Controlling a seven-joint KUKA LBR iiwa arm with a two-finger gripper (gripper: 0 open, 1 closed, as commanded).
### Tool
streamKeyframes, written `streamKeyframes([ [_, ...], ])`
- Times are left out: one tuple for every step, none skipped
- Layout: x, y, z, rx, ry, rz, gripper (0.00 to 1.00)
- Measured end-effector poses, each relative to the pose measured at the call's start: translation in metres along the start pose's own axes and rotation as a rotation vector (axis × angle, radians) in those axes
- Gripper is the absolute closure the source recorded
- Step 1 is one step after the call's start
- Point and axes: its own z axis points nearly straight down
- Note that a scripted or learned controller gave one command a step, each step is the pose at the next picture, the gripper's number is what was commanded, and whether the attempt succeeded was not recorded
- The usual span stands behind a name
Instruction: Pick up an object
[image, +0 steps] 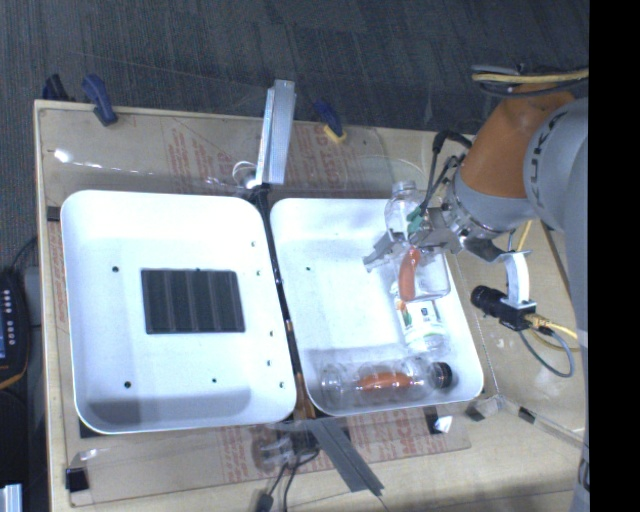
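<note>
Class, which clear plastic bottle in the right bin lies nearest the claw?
The clear plastic bottle with the white label, along the right wall below the claw; the other lies along the bottom wall.

left bin (90, 300) open around dark pad (193, 301), bottles (385, 380) crowding right bin (300, 300)

arm (535, 150): cut off right | gripper (405, 238): fingers too small to tell

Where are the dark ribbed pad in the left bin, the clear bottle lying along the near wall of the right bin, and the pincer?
dark ribbed pad (193, 300), camera view, its centre.
clear bottle (385, 381), camera view, mid-body over the orange contents.
pincer (410, 235), camera view, between its fingertips.
</note>
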Motion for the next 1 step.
streamKeyframes([
  [0.0566,0.0307,-0.0546,-0.007,-0.002,0.212,1.00],
])
